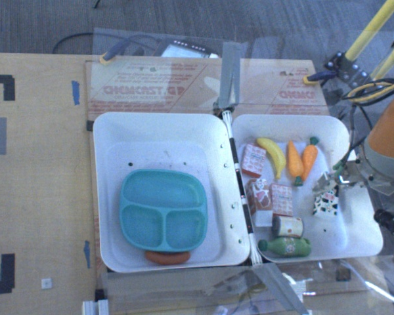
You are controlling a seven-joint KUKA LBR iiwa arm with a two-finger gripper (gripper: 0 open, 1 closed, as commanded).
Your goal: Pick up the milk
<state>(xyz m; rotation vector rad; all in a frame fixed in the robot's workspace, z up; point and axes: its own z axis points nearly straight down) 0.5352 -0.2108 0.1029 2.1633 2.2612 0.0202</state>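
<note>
You've got a wood bench [33,195] on grey carpet [262,12], cardboard [151,87] reading CHEMCAST (partly legible), gripper [333,179] by the milk [326,203], grip state unclear.

Showing teal on the plate [163,210], black-and-white cow patches on the milk [326,203], yellow on the banana [272,155], orange on two carrots [301,160].

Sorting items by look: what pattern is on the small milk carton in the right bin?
Black cow patches on white, on the small milk carton, in the camera view.
</note>
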